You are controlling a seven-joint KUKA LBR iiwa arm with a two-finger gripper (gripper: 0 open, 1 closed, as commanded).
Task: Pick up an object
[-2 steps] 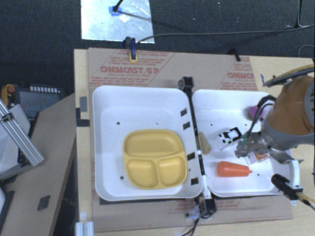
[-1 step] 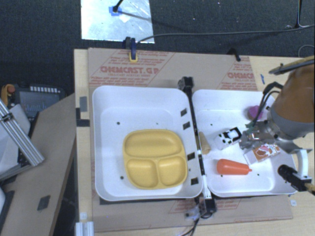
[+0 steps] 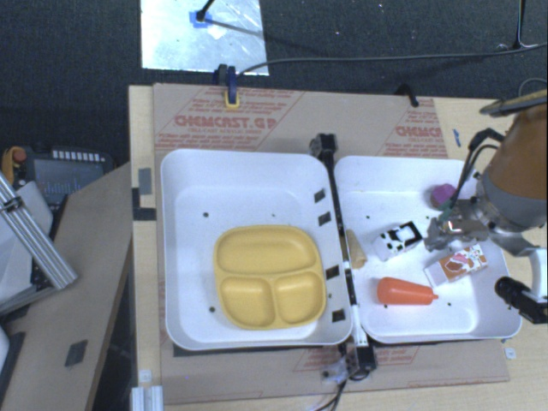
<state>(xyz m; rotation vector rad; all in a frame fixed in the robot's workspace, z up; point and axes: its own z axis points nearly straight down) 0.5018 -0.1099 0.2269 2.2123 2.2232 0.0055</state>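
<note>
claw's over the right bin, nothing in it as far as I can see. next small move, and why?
Probably lower the claw straight down onto the small carton: it hangs just above it, while the orange carrot and black-and-white toy lie farther left in the right bin.

We see the right bin [image 3: 402,328] crowded along its right half: the gripper [image 3: 447,229] hangs low there, with a purple object [image 3: 442,195] just behind it and a small carton [image 3: 458,264] just below it. An orange carrot [image 3: 406,292] lies across the front, a black-and-white piece [image 3: 398,237] mid-bin. Its back-left corner offers open floor. In the left bin [image 3: 248,174], 1 yellow divided plate [image 3: 269,276] fills the front; the back stands open.
</note>
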